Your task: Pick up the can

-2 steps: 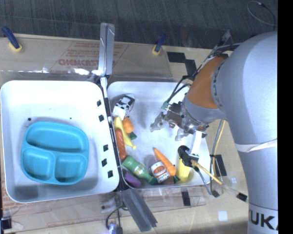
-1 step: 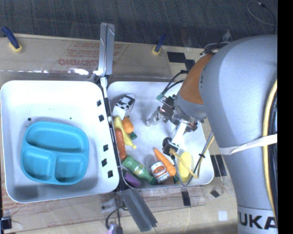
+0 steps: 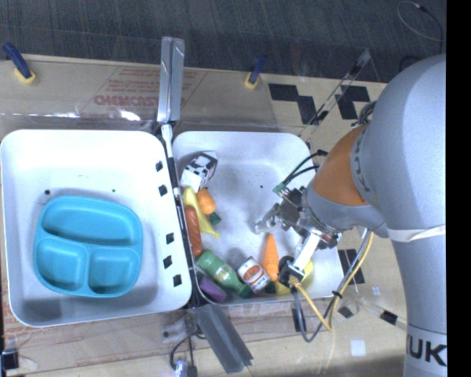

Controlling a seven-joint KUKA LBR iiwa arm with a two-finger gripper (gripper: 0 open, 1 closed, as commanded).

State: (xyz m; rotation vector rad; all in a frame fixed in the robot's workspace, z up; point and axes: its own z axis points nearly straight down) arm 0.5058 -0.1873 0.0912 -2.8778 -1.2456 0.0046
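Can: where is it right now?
Camera view: the can lies near the front wall of the view's right bin, between the green bottle and the orange carrot.

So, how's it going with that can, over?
Hand in right bin, apart from can. Can by bin's near wall, not gripped. Carrot and green bottle flank it.
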